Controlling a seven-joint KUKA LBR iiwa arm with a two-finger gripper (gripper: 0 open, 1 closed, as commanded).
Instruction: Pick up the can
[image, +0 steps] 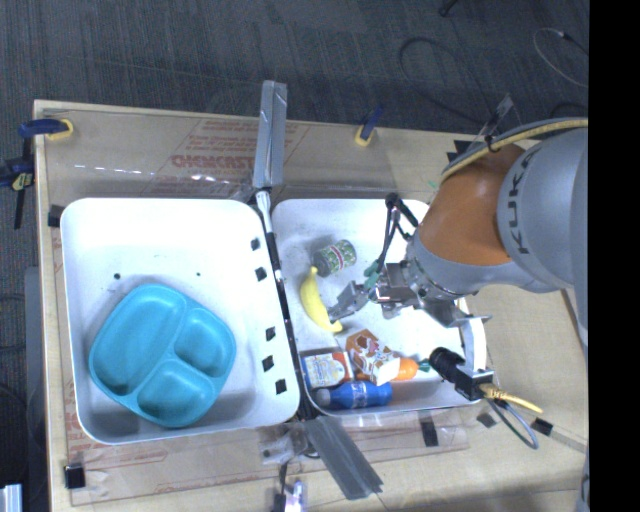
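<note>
Gripper (347, 301) sits low in right bin (300, 215) beside banana (317, 299), fingers spread and pinching nothing, can (335, 257) apart just above it.

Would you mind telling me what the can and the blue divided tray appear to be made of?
The can looks like metal wrapped in a green printed label, with a pale, dull end; too small to be sure. The blue divided tray looks like moulded plastic, one even colour with soft, rounded compartments and a faint sheen.

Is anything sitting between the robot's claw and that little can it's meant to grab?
Nothing visible. The can lies in the right bin, with bare white floor between it and the gripper. The banana lies just left of the gripper, off that path.
</note>
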